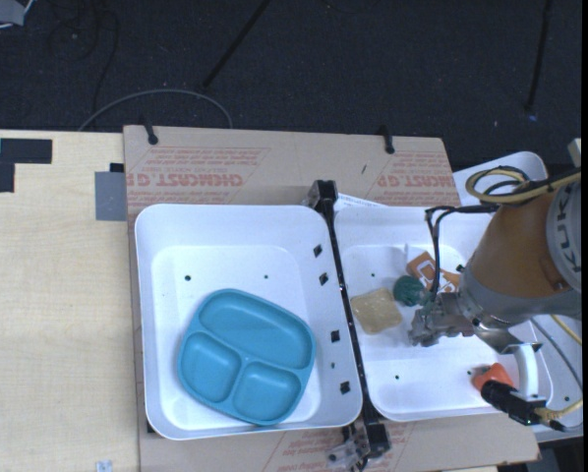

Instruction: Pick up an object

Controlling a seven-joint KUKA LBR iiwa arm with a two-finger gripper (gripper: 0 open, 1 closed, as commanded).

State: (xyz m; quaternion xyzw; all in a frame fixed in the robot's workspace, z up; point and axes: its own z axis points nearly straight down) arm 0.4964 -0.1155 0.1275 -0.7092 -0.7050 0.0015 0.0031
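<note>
In the right bin (422, 396) lie a tan, flat sponge-like piece (377, 311), a dark green round object (407, 289) and an orange-and-white packet (424, 265) behind it. My gripper (424, 330) reaches down into this bin just right of the tan piece and below the green object. Nothing shows between its fingers. An orange object (492, 374) lies near the bin's right front corner.
The left bin (166, 234) holds a blue divided plate (246, 355). A black divider (335, 303) runs between the two bins. The arm's orange band (515, 254) hangs over the right bin's far right side. Brown cardboard (274, 170) lies behind the bins.
</note>
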